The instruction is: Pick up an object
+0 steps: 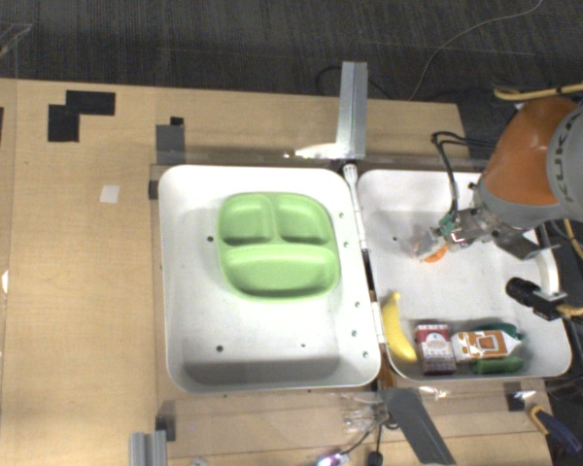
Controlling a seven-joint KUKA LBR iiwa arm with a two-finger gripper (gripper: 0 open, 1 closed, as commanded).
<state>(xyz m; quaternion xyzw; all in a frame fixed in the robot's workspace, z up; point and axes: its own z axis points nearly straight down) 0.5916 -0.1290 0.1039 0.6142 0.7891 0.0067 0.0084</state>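
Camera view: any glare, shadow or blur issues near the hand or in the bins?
Camera view: the white right bin reads bright but keeps detail; the left bin darkens with soft shadow along its near wall; the green tray is evenly lit and sharp; the hand is small and smeared, so the state of its tips is unreadable; the banana stays crisp.

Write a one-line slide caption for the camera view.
Arm's gripper low in the right bin, banana and snack packs near its front; green tray in left bin.
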